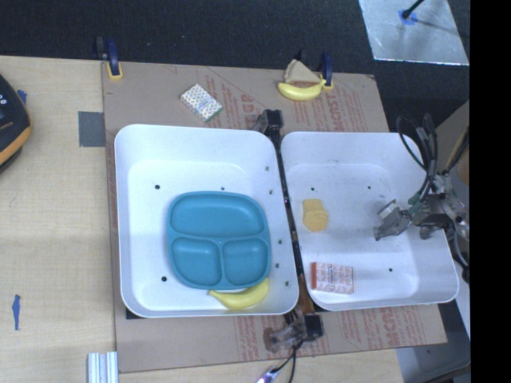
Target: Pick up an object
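The end effector (389, 220) hangs low over the right white plastic bin (351, 159), near its right wall; I cannot tell how it is set. For a good pick it should descend straight above one object. The small round yellow piece (314, 215) lies well apart to the left with open floor around it. The flat red-and-white packet (331, 276) lies near the front wall, so less room there.

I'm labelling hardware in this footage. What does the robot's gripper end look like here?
At the right bin's far right side, the gripper is a small grey metal assembly with dull, angular finger pieces. Behind it sits a cluttered wrist section with greenish and dark parts, and several black cables loop upward from it.
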Controlling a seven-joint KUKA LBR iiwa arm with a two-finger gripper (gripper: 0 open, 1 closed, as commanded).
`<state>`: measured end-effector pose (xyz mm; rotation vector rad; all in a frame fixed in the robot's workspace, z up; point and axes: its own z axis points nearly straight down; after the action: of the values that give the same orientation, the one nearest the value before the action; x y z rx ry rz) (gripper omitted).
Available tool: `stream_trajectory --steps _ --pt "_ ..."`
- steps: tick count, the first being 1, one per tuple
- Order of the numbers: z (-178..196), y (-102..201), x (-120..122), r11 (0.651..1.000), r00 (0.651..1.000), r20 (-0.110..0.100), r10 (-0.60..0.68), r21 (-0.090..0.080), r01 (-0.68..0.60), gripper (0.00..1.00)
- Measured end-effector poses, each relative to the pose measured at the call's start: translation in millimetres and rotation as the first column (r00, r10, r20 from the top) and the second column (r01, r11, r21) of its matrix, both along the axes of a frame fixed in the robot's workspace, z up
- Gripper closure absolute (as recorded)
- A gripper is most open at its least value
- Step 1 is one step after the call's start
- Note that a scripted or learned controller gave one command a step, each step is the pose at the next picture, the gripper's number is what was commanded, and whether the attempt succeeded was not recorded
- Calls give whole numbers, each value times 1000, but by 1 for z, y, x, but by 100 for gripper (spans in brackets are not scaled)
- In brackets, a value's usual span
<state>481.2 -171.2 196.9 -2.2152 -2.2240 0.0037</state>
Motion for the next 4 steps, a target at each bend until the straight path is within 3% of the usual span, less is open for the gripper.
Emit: stream_trajectory --steps 1,2,3,4 --pt "-79 -41 39 1000 1000 0 1 -1 -1 0" --pt "-105 -40 110 1000 1000 2 0 0 0 0" --pt "-104 -41 155 1000 1000 2 0 0 0 0" --pt "-93 -41 155 1000 1000 2 4 -1 -4 100"
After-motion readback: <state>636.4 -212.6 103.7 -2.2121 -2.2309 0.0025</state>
